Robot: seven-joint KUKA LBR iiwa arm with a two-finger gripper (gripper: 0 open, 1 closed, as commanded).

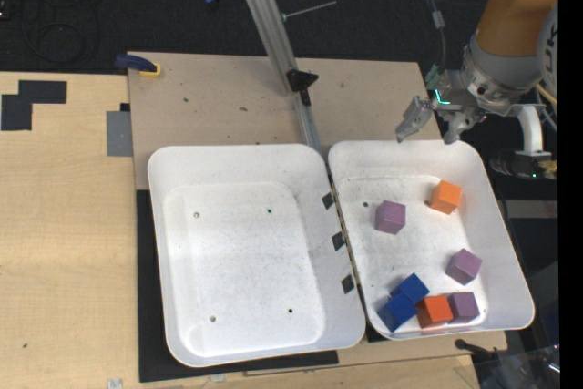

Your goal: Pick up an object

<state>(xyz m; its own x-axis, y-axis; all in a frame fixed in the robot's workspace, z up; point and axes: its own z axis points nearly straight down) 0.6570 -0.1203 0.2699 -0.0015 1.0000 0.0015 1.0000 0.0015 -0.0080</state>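
Observation:
My gripper (431, 125) hangs above the far rim of the right bin (414, 148), its two fingers spread open with nothing between them. In that bin lie several blocks: an orange block (445, 196) near the far right, a purple block (390, 217) in the middle, another purple block (464, 265) at the right, and a cluster at the near edge made of a blue block (403, 301), an orange block (434, 311) and a purple block (464, 306). The nearest block to the gripper is the far orange one, below and slightly right of it.
The left bin (239, 161) sits beside the right one, joined by black clips (338, 240). A slanted aluminium post (273, 36) rises behind the bins. The wooden bench (64, 223) stretches to the left.

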